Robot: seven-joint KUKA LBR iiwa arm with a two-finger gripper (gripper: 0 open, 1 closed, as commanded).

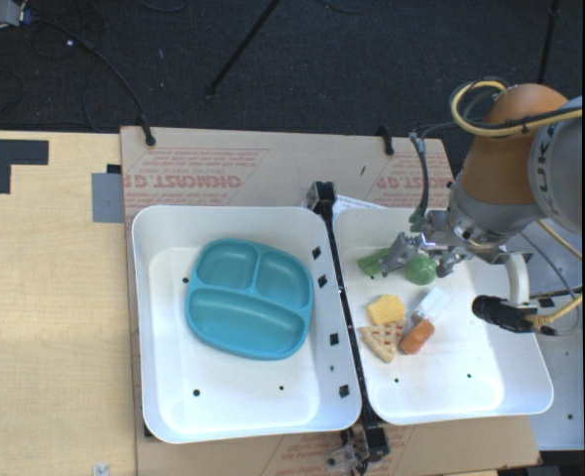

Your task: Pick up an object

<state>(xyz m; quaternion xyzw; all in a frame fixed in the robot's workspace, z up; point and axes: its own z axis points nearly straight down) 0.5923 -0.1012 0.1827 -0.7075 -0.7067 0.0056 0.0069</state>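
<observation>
A: Which step is shown?

B: The approach, it is judged. The claw (pixel 418 256) is seen low in the right bin (pixel 511 390), at a green toy (pixel 397 263). Whether its fingers are spread or pinched cannot be told.

A: What is called for next?

B: A firm closing on the toy, then a straight lift; a slip is likely on smooth plastic.

A: And the materials?

B: A yellow block (pixel 386 310), a ridged tan wedge (pixel 380 341) and an orange cylinder (pixel 417 336) are clustered just below. A glossy teal plate (pixel 250 297), three-sectioned, is held in the left bin (pixel 164 405). Both bins are carried on a cardboard-covered tabletop (pixel 45 305).
</observation>
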